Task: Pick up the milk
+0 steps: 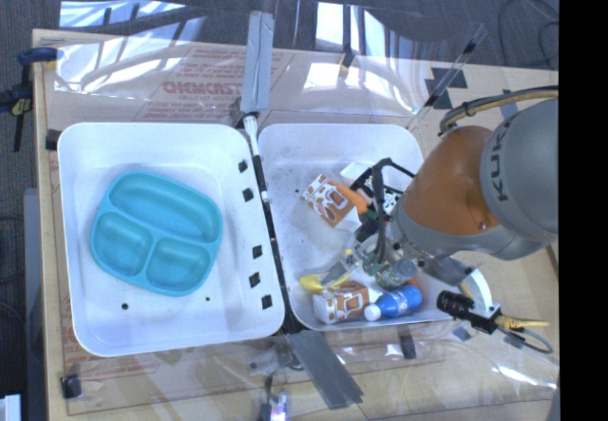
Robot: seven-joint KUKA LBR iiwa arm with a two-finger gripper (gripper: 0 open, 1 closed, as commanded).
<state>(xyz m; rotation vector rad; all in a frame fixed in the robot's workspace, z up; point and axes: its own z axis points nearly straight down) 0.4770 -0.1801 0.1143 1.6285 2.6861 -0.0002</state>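
Two small orange-and-white cartons lie in the right bin [285, 220], and I cannot tell which is the milk. One carton [329, 200] lies tilted near the bin's middle. The other carton [344, 303] lies on its side at the front wall. My gripper [376, 256] hangs low over the bin between the two, amid a clutter of small items, and the wrist hides much of it. Neither carton looks lifted.
A blue bottle with a white cap [399, 301] lies beside the front carton. A yellow piece [313, 283] and an orange carrot-like piece [353, 193] lie nearby. The left bin [76, 220] holds a blue divided plate [157, 232]. The arm's bulk [456, 200] covers the right bin's right side.
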